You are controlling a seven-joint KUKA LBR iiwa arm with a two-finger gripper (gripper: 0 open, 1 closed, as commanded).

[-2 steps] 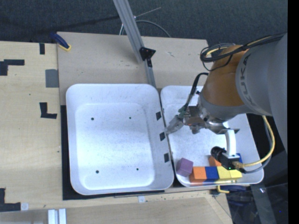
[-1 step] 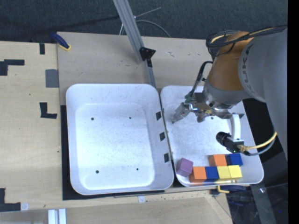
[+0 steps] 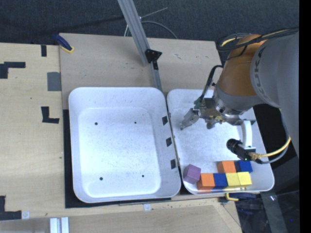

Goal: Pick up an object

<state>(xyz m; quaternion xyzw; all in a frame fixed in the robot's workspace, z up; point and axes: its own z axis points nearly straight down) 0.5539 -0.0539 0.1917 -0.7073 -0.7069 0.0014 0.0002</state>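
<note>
Purple cube (image 3: 192, 173), beside orange block (image 3: 207, 179)

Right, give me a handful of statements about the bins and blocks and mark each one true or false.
1. The blocks lie in the right bin. True.
2. The purple block sits in the left bin. False: it lies in the right bin, at the left end of the cluster.
3. The tool hangs over the right bin. True.
4. The tool holds a yellow block. False: that block lies with the others on the bin floor, apart from the tool.
</note>
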